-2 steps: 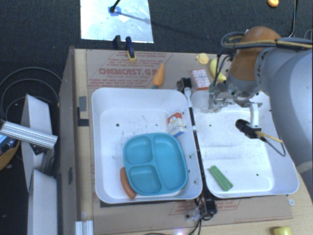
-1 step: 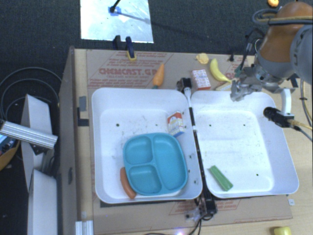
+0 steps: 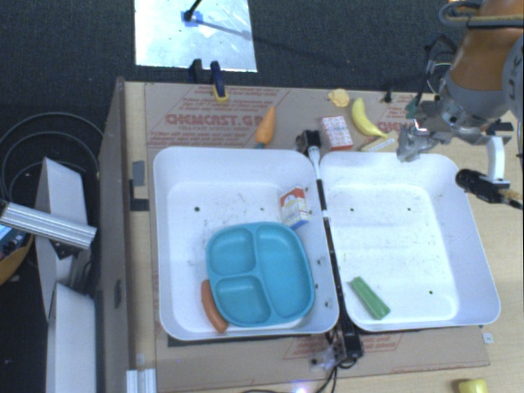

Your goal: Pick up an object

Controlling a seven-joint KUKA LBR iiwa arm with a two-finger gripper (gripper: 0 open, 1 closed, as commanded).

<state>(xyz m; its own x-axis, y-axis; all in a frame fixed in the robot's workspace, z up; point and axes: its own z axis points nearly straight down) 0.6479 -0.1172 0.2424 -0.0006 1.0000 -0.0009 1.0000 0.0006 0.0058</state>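
Now | grey two-finger gripper: grip cannot be told | flat green plastic block far below it | pickup not started

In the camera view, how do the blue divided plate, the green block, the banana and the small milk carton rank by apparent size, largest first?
1. Blue divided plate, by far.
2-4. Green block, banana and milk carton look too alike to rank surely; the banana lies farther from the camera.

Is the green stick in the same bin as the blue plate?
No, the green stick lies in the right bin, while the blue plate sits in the left bin.
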